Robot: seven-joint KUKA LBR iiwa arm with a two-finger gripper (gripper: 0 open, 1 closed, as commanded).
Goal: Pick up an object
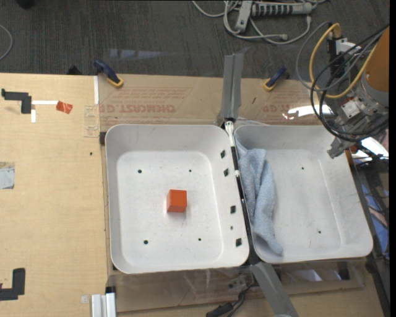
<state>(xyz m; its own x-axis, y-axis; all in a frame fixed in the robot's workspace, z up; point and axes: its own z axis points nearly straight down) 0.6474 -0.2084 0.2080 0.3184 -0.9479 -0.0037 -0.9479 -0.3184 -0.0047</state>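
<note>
With the gripper being held at the right bin's far right corner, its opening impossible to tell, the orange block lying mid-floor in the left bin is best being approached squarely from above, while cables are trailing on the floor beyond the surface.

The block in the left bin is orange-red, plain on every face that shows. Both bins are white, dotted with a few small dark holes. The cloth in the right bin is pale blue-grey. The desk is light tan wood; the cardboard under the bins is brown with reddish print. Two clamps have blue grips and yellow tips. The floor is dark grey.
</note>
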